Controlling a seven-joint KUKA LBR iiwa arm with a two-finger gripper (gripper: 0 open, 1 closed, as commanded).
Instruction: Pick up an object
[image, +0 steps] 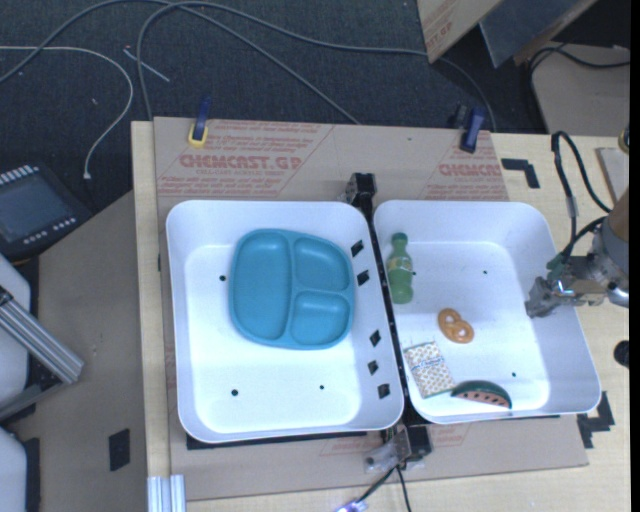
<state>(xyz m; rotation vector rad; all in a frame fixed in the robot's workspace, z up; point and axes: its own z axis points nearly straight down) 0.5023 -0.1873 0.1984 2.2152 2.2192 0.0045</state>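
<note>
Worktop (300, 150): pale board with red printed lettering along its far edge, carrying two shallow white bins side by side.
Left bin (200, 400): white, with rounded corners and small black dots on its floor.
Right bin (520, 225): white, set just beside the left bin, the two rims meeting along a dark centre line.
Plate (293, 288): blue, three compartments, lying flat in the upper middle of the left bin.
Gripper (545, 295): grey, at the right rim of the right bin, over the bin's right wall; I cannot tell how the jaws stand, and nothing shows between them.
Bottle (400, 268): green, lying near the right bin's left wall, cap toward the far side.
Watermelon slice (482, 394): red with a green rind, at the bin's near edge.
Checkered packet (430, 368): pale, near the bin's near left corner, just beside the slice.
Pretzel (456, 326): orange-brown, mid-bin, well apart from the gripper.
</note>
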